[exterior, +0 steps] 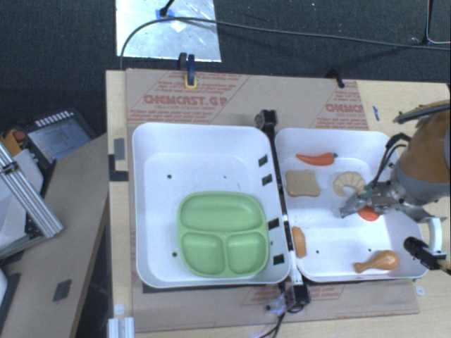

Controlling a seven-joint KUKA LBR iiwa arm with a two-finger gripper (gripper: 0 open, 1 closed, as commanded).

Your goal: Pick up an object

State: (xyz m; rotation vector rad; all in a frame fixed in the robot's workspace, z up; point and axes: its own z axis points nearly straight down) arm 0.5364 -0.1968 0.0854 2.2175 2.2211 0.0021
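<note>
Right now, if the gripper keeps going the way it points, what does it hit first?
The gripper points toward the view's left, low over the right bin. First in line is bare bin floor, then probably the bread slice; the croissant sits just above that line. Depth is unclear.

Bench (232,94) bears two white bins (155,153) side by side.

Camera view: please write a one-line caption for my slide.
KUKA arm's gripper low in the right bin beside a red item; a green divided plate lies in the left bin.
</note>
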